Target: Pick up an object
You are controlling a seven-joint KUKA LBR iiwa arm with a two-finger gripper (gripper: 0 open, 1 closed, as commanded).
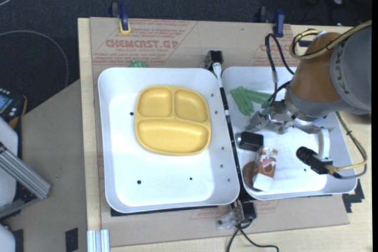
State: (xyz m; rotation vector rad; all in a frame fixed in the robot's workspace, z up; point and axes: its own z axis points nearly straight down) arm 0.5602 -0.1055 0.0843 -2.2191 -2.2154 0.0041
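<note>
Overhead, slanted view of a bench with two shallow white bins standing side by side.

Nearest the camera, at the near left corner of the right bin [298, 183], a small brown, white and red packet [267, 162] is lying. A brown round piece [248, 173] is sitting against its left side, close to the bin wall. Just beyond them, a small black block [250, 140] is resting on the bin floor, near the wall that the two bins share.

I am the gripper [267, 120]. I am reaching in from the right and hanging low over the middle of the right bin. I am sitting just beyond the black block and slightly to its right. From this angle I cannot tell whether my jaws are apart or together. I also cannot tell whether I am touching anything. Nothing is showing between them.

Beyond me, a green leafy piece [245, 96] is lying in the far left part of the same bin.

In the left bin [171, 183], a yellow divided plate [173, 120] is lying flat, toward the far half, with white floor showing all around it.

Farthest away, two blue clamps [123, 13] are gripping the far edge of the board under the bins.
</note>
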